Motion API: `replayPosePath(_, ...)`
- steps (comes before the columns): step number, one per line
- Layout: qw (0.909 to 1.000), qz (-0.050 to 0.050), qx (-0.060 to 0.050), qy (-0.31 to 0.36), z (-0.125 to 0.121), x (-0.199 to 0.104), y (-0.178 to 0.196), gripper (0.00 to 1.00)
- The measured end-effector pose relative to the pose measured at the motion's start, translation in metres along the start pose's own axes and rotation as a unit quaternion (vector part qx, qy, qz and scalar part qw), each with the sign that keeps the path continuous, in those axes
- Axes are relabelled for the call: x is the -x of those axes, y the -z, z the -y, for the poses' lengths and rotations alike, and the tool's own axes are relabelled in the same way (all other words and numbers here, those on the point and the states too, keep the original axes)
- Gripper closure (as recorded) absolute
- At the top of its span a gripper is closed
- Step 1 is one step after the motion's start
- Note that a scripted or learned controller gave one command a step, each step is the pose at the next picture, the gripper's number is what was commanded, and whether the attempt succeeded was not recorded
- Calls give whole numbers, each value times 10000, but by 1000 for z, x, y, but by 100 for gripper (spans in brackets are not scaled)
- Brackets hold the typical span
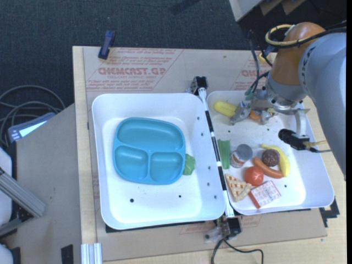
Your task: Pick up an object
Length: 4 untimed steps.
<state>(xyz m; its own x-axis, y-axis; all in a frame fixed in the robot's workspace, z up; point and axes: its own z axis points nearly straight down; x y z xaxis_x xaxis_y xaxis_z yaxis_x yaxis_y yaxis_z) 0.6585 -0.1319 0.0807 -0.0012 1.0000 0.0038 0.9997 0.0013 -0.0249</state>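
Claw (252,110) low beside yellow toy (224,108), reaching stage; grip state impossible to tell; needs closing next.

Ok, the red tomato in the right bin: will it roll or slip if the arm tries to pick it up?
Probably. The tomato looks round and glossy, so it may slip or roll. It is crowded by the sausage and the pizza slice, which may stop rolling but hinder a grasp.
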Motion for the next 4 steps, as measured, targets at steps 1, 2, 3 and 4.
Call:
replayPosePath(1, 10000, 6, 5, 1, -3, 54, 1, 0)
replayPosePath(2, 9999, -24, 110, 11, 65, 87, 3, 0)
replayPosePath(3, 9999, 14, 118, -4, 118, 33, 4, 0)
replayPosePath(4, 9999, 23, 134, -11, 118, 34, 15, 100)
